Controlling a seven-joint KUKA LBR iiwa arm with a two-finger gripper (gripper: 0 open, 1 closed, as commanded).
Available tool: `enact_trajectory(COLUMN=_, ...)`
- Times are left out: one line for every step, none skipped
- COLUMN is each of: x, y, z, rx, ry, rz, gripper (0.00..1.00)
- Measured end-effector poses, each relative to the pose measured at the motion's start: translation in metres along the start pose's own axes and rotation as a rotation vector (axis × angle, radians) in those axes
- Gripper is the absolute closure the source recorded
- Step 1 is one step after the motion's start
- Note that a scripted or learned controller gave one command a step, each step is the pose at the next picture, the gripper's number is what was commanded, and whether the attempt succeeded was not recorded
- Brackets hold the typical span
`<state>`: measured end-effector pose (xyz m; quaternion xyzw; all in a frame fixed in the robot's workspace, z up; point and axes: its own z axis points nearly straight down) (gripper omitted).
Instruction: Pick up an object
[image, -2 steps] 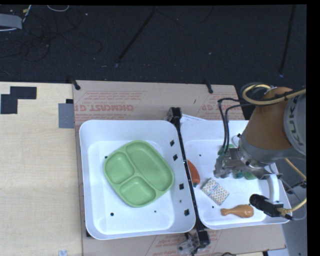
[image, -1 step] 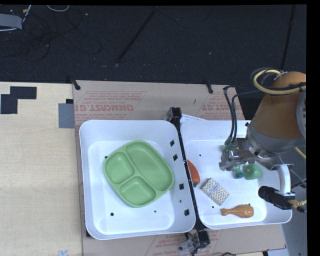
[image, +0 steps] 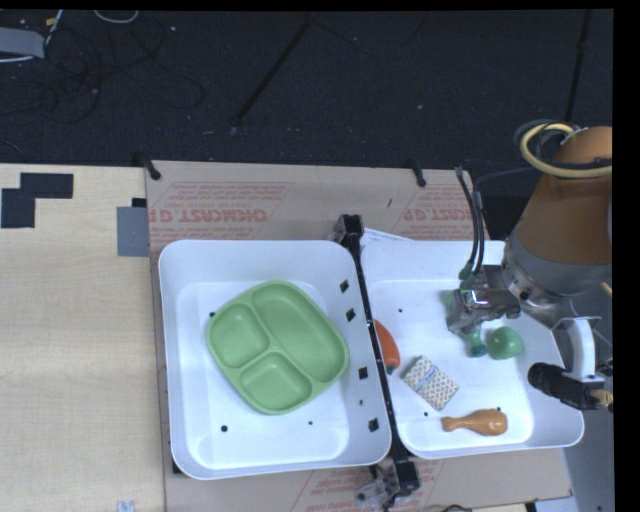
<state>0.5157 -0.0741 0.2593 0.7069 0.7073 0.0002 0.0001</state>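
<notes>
Grey arm (image: 560, 262), orange band (image: 568, 210)

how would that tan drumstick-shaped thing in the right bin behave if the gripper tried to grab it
The drumstick-shaped toy lies flat on its side, so it probably won't tip. Its rounded bulb may let it roll or swivel away under a push. It looks smooth and glossy, likely slippery between fingers, so the narrow neck seems the safer grip.

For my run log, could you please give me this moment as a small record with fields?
left bin: green divided plate
right bin: orange object at the divider, patterned block, tan drumstick-shaped toy, green ball
gripper: low over the right bin's far right, beside the green ball
held: nothing seen between the fingers
task state: pick not yet made
</notes>
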Motion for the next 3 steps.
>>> enact_trajectory(x=0.049, y=-0.006, z=0.005, rx=0.005, ry=0.002, rz=-0.003, gripper=1.0)
enact_trajectory(x=0.102, y=0.003, z=0.005, rx=0.004, ry=0.002, rz=-0.004, gripper=1.0)
enact_trajectory(x=0.151, y=0.01, z=0.01, rx=0.004, ry=0.001, rz=-0.003, gripper=1.0)
